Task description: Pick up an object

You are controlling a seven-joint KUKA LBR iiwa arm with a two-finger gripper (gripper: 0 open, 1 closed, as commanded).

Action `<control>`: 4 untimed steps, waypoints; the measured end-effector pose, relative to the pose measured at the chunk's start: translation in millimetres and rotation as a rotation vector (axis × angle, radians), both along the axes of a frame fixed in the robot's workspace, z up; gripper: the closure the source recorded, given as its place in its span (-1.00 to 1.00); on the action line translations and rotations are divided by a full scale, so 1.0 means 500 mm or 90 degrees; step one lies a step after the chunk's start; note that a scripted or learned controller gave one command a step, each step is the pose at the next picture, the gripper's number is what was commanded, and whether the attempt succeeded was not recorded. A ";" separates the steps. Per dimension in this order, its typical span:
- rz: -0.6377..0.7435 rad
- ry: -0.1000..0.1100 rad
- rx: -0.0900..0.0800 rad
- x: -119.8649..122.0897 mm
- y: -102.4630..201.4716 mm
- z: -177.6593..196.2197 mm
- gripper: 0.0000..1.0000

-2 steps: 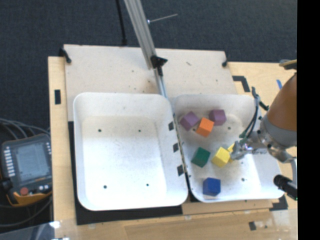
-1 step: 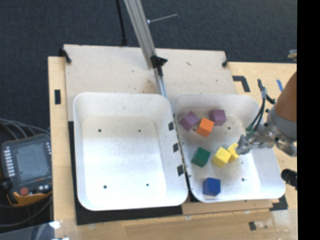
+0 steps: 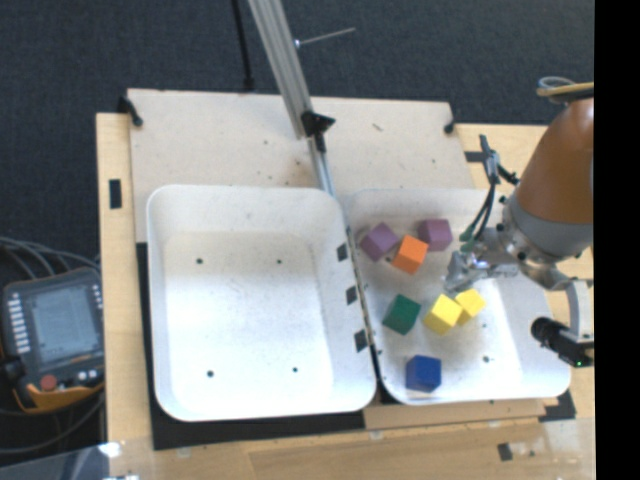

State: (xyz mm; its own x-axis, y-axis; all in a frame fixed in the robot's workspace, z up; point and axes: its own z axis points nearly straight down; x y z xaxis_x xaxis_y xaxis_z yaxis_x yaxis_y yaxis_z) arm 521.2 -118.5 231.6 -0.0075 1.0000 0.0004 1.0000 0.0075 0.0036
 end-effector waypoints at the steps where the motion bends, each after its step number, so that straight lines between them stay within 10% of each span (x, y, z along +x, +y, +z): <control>1: 0.000 0.001 0.000 0.053 0.102 -0.017 1.00; 4: 0.000 0.001 0.000 0.172 0.361 -0.018 1.00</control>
